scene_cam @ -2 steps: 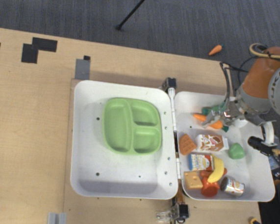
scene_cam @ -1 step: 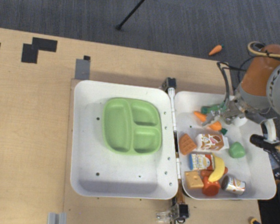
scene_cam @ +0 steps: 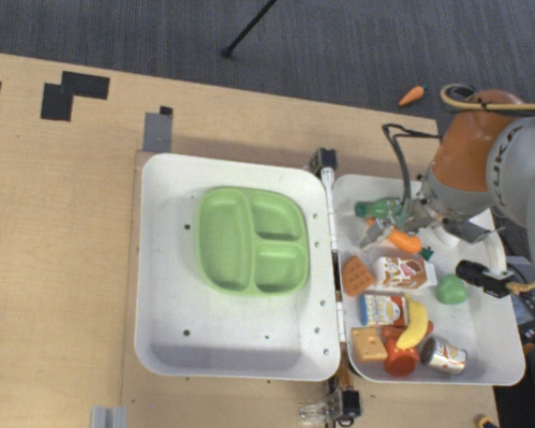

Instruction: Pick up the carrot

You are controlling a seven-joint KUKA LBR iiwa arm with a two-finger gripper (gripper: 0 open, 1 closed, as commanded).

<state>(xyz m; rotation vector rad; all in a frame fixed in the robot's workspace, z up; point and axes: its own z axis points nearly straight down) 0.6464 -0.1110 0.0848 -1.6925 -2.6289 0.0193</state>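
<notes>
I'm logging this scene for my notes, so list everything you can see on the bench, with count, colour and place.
Shallow white bins: two, side by side.
Green divided plastic plate: one, left bin.
Orange carrot: one, right bin, top, at the gripper.
Green bottle: one, right bin, top left.
Brown waffle: one, right bin, left.
Yellow banana: one, right bin, lower middle.
Green round toy: one, right bin, right.
Silver can: one, right bin, bottom.
Gripper: one, grey arm with orange band, over the carrot.

Orange carrot (scene_cam: 404,240), seemingly tilted, right bin
</notes>
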